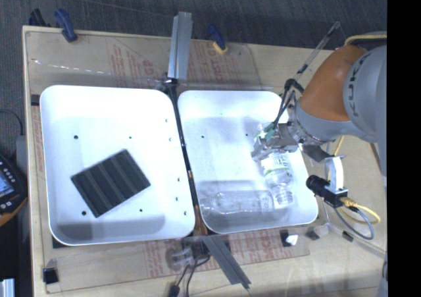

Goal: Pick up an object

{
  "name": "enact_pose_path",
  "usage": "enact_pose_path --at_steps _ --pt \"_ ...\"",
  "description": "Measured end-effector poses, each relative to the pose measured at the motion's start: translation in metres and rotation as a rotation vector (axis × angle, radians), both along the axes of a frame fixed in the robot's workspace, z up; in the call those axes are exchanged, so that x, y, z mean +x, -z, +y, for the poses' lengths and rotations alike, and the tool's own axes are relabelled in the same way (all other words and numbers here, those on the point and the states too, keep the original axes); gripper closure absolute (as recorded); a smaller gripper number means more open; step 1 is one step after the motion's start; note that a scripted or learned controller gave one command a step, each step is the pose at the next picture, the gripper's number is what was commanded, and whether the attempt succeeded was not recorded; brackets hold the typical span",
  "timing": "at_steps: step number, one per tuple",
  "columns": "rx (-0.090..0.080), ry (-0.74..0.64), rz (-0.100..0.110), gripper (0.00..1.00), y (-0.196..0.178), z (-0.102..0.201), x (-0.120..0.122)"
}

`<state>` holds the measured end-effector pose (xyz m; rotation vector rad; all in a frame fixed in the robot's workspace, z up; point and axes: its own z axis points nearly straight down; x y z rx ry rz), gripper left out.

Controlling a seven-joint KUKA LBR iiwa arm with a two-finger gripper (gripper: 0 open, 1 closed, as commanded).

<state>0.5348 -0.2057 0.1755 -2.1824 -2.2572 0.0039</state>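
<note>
- Camera view: the tabletop [99, 52] carries two white bins side by side, and I take the right bin [217, 111] as my landmark.
- The left bin [59, 111] touches the right bin along a shared edge, where a dark divider strip runs between them.
- In the left bin lies a dark ribbed pad [110, 182], flat and turned at a slant, well apart from the right bin.
- Inside the right bin, along its near wall, a clear bottle [237, 202] lies on its side.
- A second clear bottle [277, 174] with a label lies by the right bin's right wall, its cap end near the first bottle's end; whether they touch is hard to tell.
- The arm [342, 95], grey with an orange band, reaches over the right bin's right rim.
- The end effector [268, 144] sits low over the right bin's right half, just at the upper end of the labelled bottle.
- I cannot tell how the end effector is set, nor whether it grips that bottle.
- Blue clamps [64, 24] sit on the tabletop's far edge, beyond the bins.
- A yellow cable [362, 213] lies on the tabletop right of the right bin.
</note>
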Motion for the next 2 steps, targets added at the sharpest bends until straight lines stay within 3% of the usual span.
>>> enact_pose_path --at_steps 2 --pt "0.0 0.0 0.0 0.0 0.0 0.0 0.0"
